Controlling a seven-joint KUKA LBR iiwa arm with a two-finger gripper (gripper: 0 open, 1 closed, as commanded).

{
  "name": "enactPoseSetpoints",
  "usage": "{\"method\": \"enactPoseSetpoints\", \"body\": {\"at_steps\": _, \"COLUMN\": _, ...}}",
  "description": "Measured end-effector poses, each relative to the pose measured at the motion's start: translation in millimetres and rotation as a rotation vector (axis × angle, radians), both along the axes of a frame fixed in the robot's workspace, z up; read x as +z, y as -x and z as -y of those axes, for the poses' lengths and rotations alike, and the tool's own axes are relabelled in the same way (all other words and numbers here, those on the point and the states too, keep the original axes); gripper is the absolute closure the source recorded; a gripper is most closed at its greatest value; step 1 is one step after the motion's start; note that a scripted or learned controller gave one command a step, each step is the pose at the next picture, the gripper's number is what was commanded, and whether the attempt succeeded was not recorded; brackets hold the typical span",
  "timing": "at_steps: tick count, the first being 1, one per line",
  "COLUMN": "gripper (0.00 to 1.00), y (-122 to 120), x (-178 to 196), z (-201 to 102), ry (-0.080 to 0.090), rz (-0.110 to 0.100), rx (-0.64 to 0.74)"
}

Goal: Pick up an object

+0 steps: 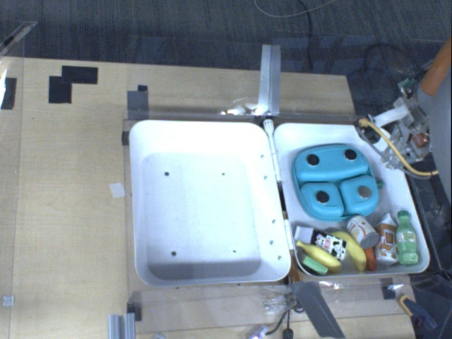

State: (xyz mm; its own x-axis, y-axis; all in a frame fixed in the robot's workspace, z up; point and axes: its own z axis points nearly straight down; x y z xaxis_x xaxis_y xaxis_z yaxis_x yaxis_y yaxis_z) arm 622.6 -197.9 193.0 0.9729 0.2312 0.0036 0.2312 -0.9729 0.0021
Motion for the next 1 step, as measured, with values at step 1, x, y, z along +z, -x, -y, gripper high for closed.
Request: {"method": "enactPoseSetpoints", "body": {"at_steps": 1, "gripper": 1.0, "y": -16.3, "x": 109.5, "z": 6.9, "ry": 0.001, "rz": 0.002, "rx": -0.024}}
